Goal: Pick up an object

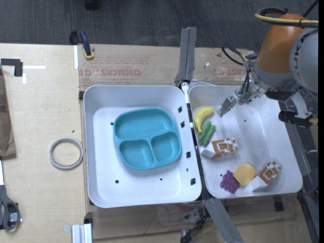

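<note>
Gripper (226,105) hangs low in right white bin (273,130); finger spread too small to tell, apparently nothing between them. Curved yellow plastic banana (203,117) just left of it, green pea pod (206,133) below-left. Blue sectioned plastic plate (147,138) farther left.

- Arm (296,44): grey metal housing with rounded, smooth casings; finish is matt and uniform.
- Orange band (279,44): broad, dome-shaped section above the wrist, glossy, with a soft highlight on its upper face.
- Cables: a black cable with a yellowish edge loops over the top of the orange band; thinner dark leads run along the wrist.
- Wrist: short grey collar below the band, carrying small fittings with a green spot.
- Hand (226,105): slim, grey metallic piece at the arm's tip; detail too small to resolve.
</note>
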`<action>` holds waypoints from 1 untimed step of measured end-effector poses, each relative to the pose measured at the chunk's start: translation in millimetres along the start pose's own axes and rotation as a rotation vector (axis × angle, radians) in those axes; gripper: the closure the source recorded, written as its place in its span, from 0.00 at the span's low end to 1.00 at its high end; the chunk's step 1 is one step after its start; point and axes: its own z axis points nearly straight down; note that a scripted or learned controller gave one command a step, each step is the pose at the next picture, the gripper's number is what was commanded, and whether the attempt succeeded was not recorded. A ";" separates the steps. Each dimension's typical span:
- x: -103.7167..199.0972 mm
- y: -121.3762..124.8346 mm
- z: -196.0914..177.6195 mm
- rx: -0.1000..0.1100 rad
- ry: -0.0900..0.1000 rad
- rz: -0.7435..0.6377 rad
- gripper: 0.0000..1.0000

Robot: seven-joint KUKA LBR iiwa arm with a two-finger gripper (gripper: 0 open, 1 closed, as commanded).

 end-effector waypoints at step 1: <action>41.9 -19.8 44.2 -0.003 -0.001 -0.020 0.00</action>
